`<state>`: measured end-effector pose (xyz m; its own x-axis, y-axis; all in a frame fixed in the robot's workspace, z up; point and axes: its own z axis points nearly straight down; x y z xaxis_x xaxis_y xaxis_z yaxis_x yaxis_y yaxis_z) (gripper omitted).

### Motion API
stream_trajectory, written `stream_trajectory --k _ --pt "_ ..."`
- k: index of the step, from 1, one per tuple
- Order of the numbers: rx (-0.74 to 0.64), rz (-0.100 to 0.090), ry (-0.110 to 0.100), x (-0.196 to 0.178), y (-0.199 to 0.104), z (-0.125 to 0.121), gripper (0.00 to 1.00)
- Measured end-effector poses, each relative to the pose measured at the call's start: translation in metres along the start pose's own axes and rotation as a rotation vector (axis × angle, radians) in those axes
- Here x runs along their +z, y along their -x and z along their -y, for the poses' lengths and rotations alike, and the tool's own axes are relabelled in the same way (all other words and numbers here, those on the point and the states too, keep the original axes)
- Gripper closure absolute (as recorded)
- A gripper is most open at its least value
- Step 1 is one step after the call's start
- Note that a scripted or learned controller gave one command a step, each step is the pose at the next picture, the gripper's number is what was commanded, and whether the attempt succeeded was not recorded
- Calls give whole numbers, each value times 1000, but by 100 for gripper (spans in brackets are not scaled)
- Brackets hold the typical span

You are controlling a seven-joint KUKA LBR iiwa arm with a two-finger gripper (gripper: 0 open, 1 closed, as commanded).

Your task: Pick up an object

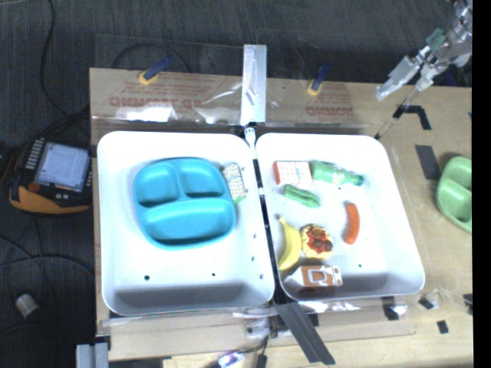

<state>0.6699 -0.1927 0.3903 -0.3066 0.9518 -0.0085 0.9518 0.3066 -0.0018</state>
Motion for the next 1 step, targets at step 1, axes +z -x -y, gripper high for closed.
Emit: stream_trajectory --k 1 --pt "153 -9 -1 118 5 3 0"
